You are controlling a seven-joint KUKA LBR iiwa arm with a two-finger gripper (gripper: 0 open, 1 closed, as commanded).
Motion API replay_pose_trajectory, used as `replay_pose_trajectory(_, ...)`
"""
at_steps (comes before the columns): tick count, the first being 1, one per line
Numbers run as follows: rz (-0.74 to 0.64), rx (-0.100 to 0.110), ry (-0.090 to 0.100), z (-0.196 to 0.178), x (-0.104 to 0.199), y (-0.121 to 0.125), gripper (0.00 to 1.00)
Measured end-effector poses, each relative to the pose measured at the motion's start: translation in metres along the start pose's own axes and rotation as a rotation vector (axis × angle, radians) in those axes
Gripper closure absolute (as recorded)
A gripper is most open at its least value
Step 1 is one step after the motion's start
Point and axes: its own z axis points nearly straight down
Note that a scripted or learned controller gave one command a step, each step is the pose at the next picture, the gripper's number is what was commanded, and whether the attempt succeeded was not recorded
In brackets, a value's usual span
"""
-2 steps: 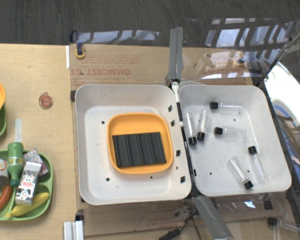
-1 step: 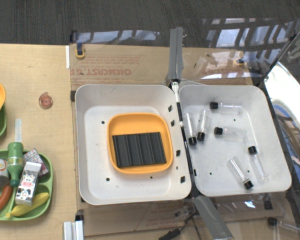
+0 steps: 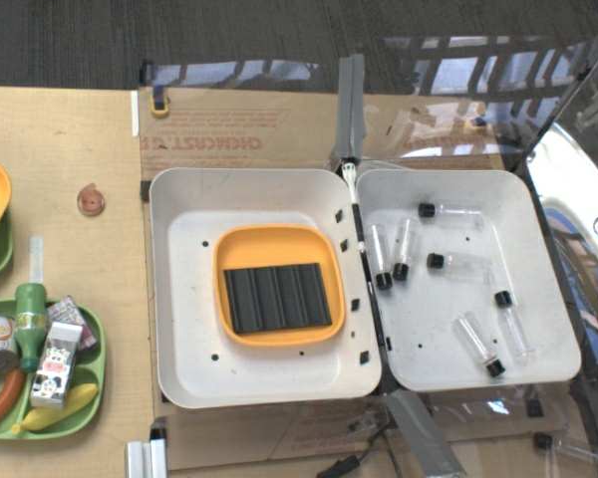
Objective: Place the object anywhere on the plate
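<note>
A yellow plate (image 3: 279, 249) with a dark ribbed block (image 3: 281, 298) sits in the left bin (image 3: 179, 297); at 3 o'clock, clear vials (image 3: 391, 252) lie scattered in the right bin (image 3: 538, 357)

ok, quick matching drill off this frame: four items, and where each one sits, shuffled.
Items:
1. plate
2. vials
3. pink disc
4. green bottle

Places:
A. bare bench, left of the bins
B. right bin
C. green tray, far left
D. left bin

Pairs: 1-D, 2-B, 3-A, 4-C
</note>
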Motion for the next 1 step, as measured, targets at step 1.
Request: replay_pose_trajectory(1, -0.228, 0.0, 0.0, -0.0003, -0.0002, 0.0001, 0.0)
